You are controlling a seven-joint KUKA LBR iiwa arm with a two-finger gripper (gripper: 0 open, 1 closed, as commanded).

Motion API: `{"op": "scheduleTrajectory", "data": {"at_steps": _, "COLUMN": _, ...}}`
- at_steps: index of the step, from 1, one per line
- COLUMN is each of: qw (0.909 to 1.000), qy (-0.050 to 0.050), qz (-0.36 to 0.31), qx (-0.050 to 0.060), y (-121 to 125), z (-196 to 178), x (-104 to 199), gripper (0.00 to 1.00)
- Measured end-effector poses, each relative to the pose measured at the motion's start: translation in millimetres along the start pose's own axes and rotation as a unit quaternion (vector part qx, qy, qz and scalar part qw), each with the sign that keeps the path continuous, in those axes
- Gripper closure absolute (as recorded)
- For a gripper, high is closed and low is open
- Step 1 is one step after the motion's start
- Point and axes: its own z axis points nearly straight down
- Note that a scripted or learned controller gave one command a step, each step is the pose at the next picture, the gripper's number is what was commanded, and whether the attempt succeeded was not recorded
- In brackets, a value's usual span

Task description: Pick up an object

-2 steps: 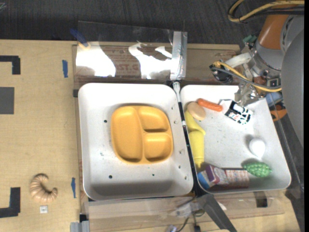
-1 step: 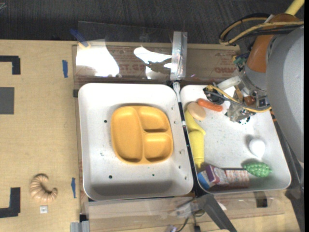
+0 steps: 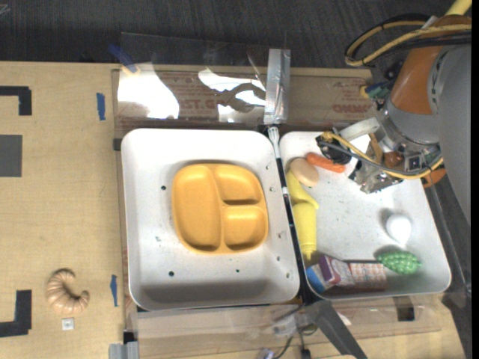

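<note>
Cardboard-brown bench (image 3: 52, 223) spreads below a dark floor, bearing two shallow white bins side by side. Inside the left bin (image 3: 142, 260), a yellow divided tray (image 3: 219, 206) sits at the centre. On the bench at about 8 o'clock from that bin lies a curled, tan, croissant-like toy (image 3: 67, 292), well apart from it.

Objects to pick lie in the right bin (image 3: 430, 223). Along its 9 o'clock wall a yellow bottle-shaped item (image 3: 305, 219) lies lengthwise, with a tan, rounded piece (image 3: 304, 171) touching its upper end. Just beside that, toward 1 o'clock, is a small orange carrot-like piece (image 3: 326, 163). A white ball (image 3: 397, 225) rests toward 4 o'clock, a green bumpy item (image 3: 399, 261) just below it, and a flat pinkish packet with a blue end (image 3: 348, 273) lies along the 6 o'clock wall.

From 2 o'clock the grey arm with its orange band (image 3: 415, 81) reaches in; the gripper (image 3: 370, 178) hangs over the bin's upper part, near the carrot-like piece. Whether it is parted or closed cannot be made out amid cables.
</note>
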Motion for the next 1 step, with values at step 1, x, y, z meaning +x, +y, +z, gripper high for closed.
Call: {"op": "scheduleTrajectory", "data": {"at_steps": 1, "qw": 0.9895, "qy": -0.003, "qz": -0.145, "qx": 0.001, "y": -93.9, "z": 44.7, "x": 14.6, "gripper": 1.0}}
